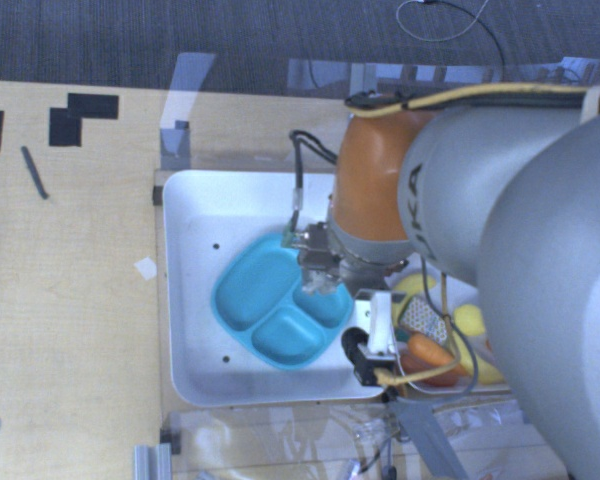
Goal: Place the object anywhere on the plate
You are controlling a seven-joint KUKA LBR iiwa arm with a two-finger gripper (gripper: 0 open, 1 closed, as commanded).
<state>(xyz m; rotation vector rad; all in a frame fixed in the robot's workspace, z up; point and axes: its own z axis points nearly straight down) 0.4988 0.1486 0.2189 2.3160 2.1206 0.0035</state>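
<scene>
Gripper mostly hidden under wrist, over blue plate's right edge; grip state can't tell. Yellow/orange items to its right, partly covered by arm.

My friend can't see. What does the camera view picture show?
A big grey robot arm with an orange band reaches over a blue divided plate lying in a white bin. Beside it, an orange carrot and yellow objects sit partly hidden under the arm.
</scene>
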